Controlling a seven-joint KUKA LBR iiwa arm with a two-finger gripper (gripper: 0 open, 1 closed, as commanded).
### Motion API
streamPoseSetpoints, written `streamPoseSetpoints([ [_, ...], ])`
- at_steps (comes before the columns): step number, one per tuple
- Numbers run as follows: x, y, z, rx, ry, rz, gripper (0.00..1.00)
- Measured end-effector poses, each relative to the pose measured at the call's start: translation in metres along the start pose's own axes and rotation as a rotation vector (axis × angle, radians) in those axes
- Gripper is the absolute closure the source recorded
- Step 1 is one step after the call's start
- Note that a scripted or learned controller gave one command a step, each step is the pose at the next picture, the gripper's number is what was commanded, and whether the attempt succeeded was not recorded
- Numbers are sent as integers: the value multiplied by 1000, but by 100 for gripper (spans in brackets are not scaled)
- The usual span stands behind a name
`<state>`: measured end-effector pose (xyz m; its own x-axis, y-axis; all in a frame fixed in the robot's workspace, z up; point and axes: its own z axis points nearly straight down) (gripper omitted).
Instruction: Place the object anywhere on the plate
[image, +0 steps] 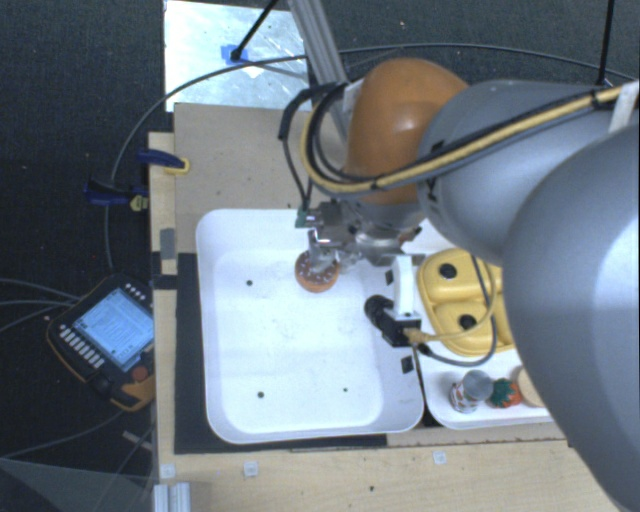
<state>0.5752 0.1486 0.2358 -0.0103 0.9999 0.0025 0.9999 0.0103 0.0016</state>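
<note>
Where arm reaches over left bin (230, 330), tool (322, 258) touches brown round object (319, 274); grip indiscernible.

You get bright, even overhead light: the left white bin (300, 400) is nearly washed out, and the shiny sheet (215, 55) at the top glares. The arm (540, 200) looms close on your right, soft and out of focus, while the dark floor (70, 100) stays dim and grainy.
</note>
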Motion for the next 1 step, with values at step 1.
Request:
streamPoseSetpoints([
  [1,-3,0,0,1,-2,5,0],
])
